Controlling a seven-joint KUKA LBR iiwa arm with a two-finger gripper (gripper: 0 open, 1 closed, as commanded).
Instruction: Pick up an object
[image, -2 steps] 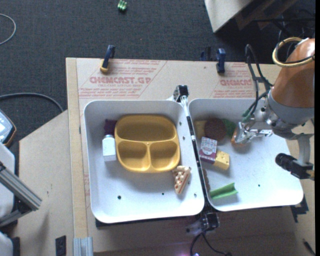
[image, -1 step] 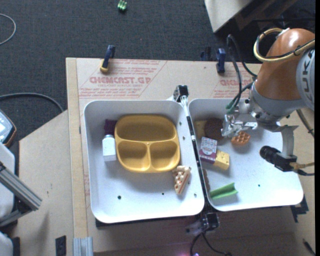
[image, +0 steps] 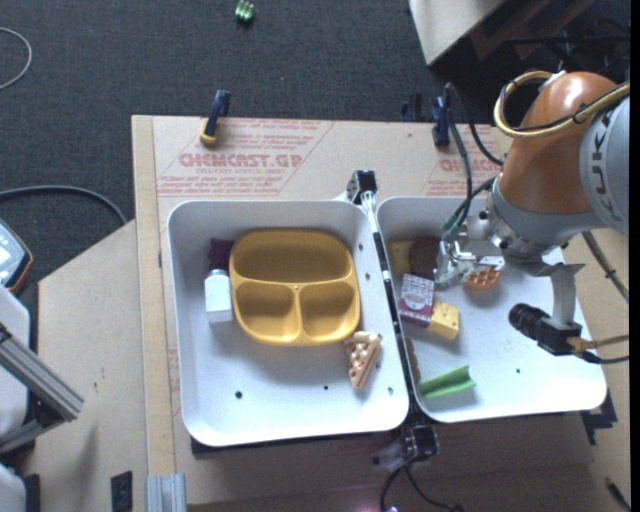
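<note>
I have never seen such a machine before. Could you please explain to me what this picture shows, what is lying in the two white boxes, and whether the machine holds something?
The picture comes from one fixed camera above a bench, looking down at a slant. The grey and orange shape on the right is a robot arm. Its grasping tool is low over the right bin.

The left bin holds a yellow divided plate, a small white bottle and a toy waffle slice. The right bin holds a small carton, a cheese wedge, a green piece, a brown round item and an orange item.

I cannot tell whether the tool holds anything.
</note>
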